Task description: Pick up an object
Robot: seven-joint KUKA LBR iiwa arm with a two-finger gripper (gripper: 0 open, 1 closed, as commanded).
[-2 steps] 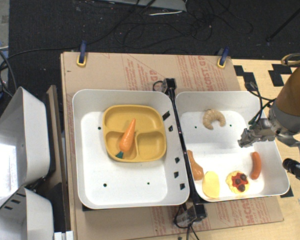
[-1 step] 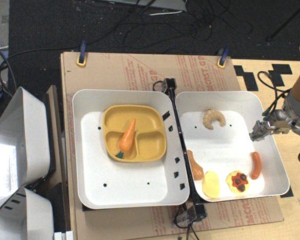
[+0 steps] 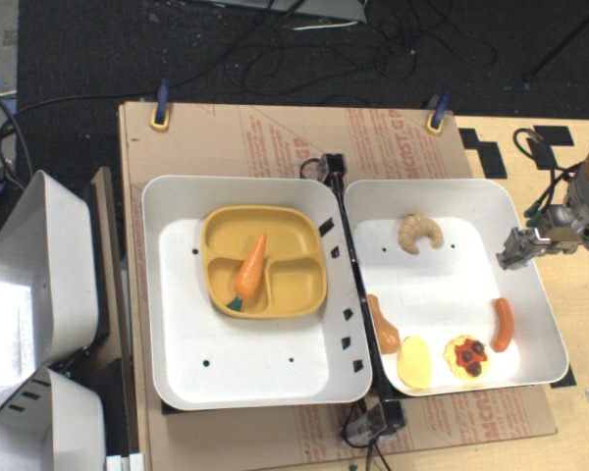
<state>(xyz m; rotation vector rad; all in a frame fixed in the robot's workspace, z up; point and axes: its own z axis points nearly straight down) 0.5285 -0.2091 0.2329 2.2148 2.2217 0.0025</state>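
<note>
A brown cardboard-covered bench point(image 3: 304, 145) is carrying two shallow white bins, the left bin point(image 3: 177, 361) touching the right bin point(image 3: 491, 204), side by side.

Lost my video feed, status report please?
Gripper at right bin's right rim, holding nothing. Sausage nearest, untouched. Nothing blocking.

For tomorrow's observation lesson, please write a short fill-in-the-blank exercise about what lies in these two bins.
1. The carrot lies on the yellow ____, in the left bin.
2. The croissant lies in the ____ bin.
3. The sausage is nearer the claw than the ____ on the plate is.
4. The claw hovers at the right bin's ____ edge.

Missing words: plate; right; carrot; right
</note>
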